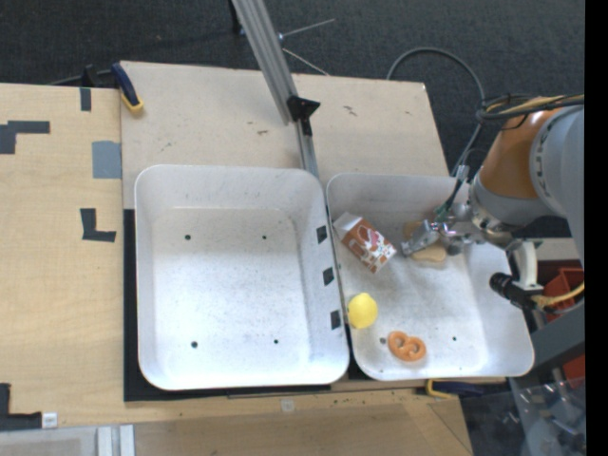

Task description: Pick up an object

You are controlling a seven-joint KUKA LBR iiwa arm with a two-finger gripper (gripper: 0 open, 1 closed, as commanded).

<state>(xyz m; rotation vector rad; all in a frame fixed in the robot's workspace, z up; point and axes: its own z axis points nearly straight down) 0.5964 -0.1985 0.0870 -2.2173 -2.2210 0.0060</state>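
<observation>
Left bin [228, 274] sits bare on the counter [57, 255]. Over in the right bin [494, 350]: a small carton [366, 243] lying tilted, a yellow ball [362, 310] against the divider, an orange pretzel [407, 347]. The gripper [425, 246] is low beside a tan piece [429, 255], likely its target; whether it grips, I cannot tell.

Speckled white bins [228, 369] hold a red-and-white carton [366, 243], yellow ball [362, 310], orange pretzel [407, 347] and tan piece [429, 254].
</observation>
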